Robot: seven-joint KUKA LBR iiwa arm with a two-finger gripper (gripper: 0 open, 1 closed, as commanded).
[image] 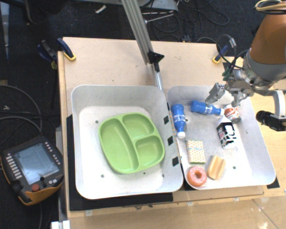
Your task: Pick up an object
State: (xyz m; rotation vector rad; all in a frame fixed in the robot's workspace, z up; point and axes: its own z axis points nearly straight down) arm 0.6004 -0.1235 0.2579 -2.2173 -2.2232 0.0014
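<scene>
Hand [225, 98] low over the far part of the right bin [257, 168], fingers spread and released, nothing between them. One grey finger [214, 94] angled down toward the left, just above the near end of a blue tube-shaped thing [205, 109] lying flat; touching or not, cannot tell. Second finger beside a small round red-and-white ball [231, 112], just right of the blue thing. Grey wrist and orange band of the arm [269, 37] rising toward the upper right.

Nearer the camera from the ball, a small black-and-white carton [227, 135] lying on the bin floor. Left of that, against the dividing wall, a blue bottle with a white cap [178, 119], cap toward the camera. Below the bottle, a small checked green-and-white packet [196, 151]. At the near rim, a pink glazed donut [197, 176] and, just beside it on the right, a tan bread roll [216, 167].

In the left bin [86, 175], a green divided plate [132, 142] with three compartments, lying flat near the middle.

Both bins side by side on the pale wooden surface [109, 61]. Blue-and-yellow clamps [64, 49] at its far corners. A grey metal pole [139, 25] slanting down to the join between the bins. On the floor at lower left, a control pendant [32, 168] with a screen and cables.
</scene>
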